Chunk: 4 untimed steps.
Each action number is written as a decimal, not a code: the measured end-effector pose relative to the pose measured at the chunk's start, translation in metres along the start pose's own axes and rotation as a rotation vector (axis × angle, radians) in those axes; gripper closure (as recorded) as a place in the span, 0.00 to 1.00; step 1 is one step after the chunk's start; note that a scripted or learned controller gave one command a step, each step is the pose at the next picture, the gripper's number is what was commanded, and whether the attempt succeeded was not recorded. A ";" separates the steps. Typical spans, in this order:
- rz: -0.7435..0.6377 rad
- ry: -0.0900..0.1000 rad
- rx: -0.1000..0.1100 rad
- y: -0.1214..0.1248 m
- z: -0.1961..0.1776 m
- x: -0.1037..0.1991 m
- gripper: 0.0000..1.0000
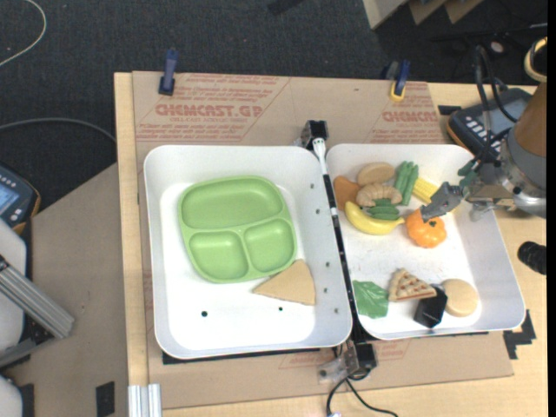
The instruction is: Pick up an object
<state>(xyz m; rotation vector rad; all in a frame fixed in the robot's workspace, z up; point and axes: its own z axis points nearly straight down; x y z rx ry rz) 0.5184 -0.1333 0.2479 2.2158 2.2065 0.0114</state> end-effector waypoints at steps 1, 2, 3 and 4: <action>-0.004 0.003 0.011 0.001 -0.001 0.003 1.00; -0.012 0.007 0.011 -0.034 -0.048 0.086 1.00; 0.003 0.005 0.024 -0.019 0.049 0.013 1.00; -0.007 0.001 0.005 0.069 0.168 0.012 1.00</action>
